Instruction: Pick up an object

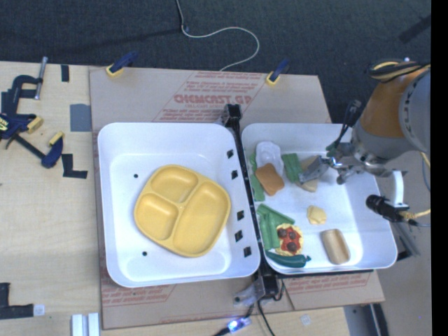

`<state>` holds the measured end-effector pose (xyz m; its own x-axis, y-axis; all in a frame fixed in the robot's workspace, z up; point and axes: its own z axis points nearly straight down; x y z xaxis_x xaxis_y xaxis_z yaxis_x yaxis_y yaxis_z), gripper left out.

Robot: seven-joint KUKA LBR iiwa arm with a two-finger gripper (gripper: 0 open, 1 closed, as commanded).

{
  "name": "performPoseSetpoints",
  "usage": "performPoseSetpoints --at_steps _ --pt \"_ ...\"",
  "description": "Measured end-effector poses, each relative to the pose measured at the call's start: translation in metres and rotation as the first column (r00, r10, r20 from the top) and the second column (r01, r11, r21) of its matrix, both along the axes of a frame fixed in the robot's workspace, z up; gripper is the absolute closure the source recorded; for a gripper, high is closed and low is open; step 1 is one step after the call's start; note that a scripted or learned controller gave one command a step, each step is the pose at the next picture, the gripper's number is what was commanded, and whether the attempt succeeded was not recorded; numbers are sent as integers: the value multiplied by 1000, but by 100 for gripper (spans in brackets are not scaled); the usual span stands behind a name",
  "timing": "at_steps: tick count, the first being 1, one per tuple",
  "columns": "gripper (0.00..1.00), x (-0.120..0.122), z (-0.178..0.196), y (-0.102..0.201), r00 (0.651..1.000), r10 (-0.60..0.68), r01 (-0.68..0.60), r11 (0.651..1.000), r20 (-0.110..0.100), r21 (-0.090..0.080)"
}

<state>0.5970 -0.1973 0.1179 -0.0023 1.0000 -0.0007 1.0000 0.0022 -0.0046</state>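
Note:
The right bin [364, 219] holds several toy foods: a tan-orange bun [269, 179], a white piece [267, 151], a green piece [290, 165], a small yellow chunk [317, 215], a brown bread roll [335, 246], and a pizza slice with red dots [288, 238] on green leaves. My gripper [313, 171] reaches in from the right and sits low in the upper middle of this bin, over a small tan piece [309, 185]. Its fingertips are dark and too small to read.
The left bin [119, 152] holds a yellow divided plate [182, 209]. Black clips join the two bins along the middle. Blue clamps lie on the bench at far left. A white cable loops across the dark floor behind the bench.

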Motion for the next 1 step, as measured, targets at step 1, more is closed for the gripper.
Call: performPoseSetpoints --at_steps 1 --pt "0 0 -35 2 1000 1 -1 1000 3 -1"
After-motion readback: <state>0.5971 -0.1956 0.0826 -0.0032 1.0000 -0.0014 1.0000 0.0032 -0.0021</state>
